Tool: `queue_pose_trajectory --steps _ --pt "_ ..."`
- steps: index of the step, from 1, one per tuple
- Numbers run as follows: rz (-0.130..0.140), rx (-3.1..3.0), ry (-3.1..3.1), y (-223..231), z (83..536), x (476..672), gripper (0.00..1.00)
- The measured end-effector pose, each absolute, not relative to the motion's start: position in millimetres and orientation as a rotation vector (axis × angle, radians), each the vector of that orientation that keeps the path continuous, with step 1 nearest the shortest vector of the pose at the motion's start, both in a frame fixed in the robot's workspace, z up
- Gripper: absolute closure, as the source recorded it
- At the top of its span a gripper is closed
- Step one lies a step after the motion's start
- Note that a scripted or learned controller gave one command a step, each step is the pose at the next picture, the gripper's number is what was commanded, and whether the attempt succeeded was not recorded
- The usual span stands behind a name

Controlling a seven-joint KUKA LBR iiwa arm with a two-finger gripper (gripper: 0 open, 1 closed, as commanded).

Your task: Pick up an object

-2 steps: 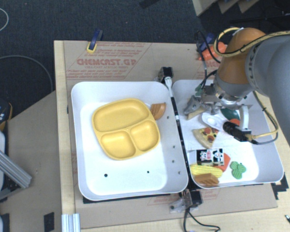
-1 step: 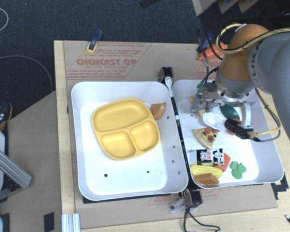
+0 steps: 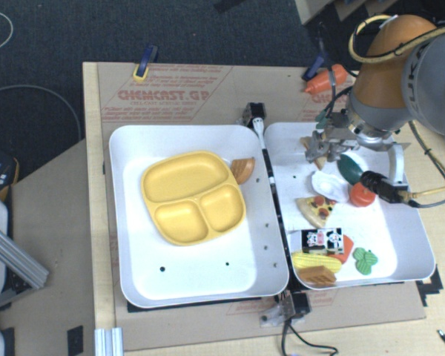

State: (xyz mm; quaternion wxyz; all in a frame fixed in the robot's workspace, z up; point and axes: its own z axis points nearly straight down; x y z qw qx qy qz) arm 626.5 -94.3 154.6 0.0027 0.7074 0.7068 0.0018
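Lying nearest the camera in the right bin (image 3: 423,262): a corn cob (image 3: 316,261) with its long axis left to right, a brown bread piece (image 3: 318,275) just below it, a black-and-white toy block (image 3: 322,239) just above, a green leafy piece (image 3: 366,260) to the right; farther in, a pizza slice (image 3: 314,211) pointing toward the lower left, then a white lump (image 3: 330,185), a red tomato (image 3: 362,194) and a dark green piece (image 3: 350,167) crowded close together; beyond these, at the bin's far end, the gripper (image 3: 323,148), low over the bin and just up-left of the white lump, well apart from the corn cob; cannot tell how wide it stands or whether it has hold of anything, the wrist and cables hiding it from above; nothing seen gripped. Across the divider, in the left bin (image 3: 126,199), a yellow divided plate (image 3: 192,197) lying slantwise, a brown shell-shaped piece (image 3: 242,170) touching its right edge. Past the bins, on the cardboard sheet (image 3: 170,95), a blue and yellow clamp (image 3: 144,64) at the far left and an orange clamp (image 3: 322,80) at the far right, near the arm (image 3: 389,58).
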Motion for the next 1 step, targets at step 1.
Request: queue_pose_trajectory --steps 1 --pt "0.006 2.218 2.216 -102.9 203.2 627.7 1.0"
